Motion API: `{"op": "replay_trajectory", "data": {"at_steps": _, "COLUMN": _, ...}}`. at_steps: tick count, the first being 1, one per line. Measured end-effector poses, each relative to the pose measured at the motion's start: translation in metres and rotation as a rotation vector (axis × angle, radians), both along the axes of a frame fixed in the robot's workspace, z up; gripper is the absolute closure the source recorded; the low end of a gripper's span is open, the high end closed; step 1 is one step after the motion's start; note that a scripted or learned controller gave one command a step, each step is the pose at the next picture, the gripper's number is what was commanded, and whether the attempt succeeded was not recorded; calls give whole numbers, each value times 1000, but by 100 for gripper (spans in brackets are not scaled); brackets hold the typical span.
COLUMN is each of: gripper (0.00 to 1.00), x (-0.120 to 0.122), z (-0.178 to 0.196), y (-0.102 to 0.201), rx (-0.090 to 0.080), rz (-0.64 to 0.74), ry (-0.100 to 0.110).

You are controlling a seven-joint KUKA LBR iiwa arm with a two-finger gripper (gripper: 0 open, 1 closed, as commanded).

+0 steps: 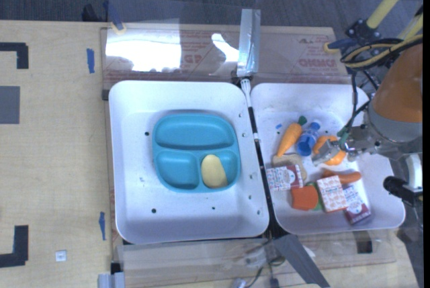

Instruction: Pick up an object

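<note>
Lowest in the frame, a dark red packet (358, 212) lies at the front edge of the right white bin (386, 216), beside a red-and-white patterned carton (333, 193) and a red block (304, 197). An orange plastic carrot (289, 137) and blue cap (306, 144) crowd the gripper (334, 149), its jaws hard to make out among the clutter. Left white bin (127, 166) holds a blue divided tray (191, 135) with a yellow egg-shaped piece (213, 170).

Grey arm (396, 105) reaching from right, hand (338, 149) lowered
</note>
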State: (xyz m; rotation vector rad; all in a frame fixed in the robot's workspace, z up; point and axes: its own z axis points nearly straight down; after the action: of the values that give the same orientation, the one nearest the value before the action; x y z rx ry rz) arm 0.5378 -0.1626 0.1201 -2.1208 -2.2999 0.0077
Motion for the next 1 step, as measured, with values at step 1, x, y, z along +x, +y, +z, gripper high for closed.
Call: {"op": "replay_trajectory", "data": {"at_steps": 1, "gripper": 0, "x": 37, "z": -33, "y": 0, "rx": -6, "rz": 95, "ry": -19}}
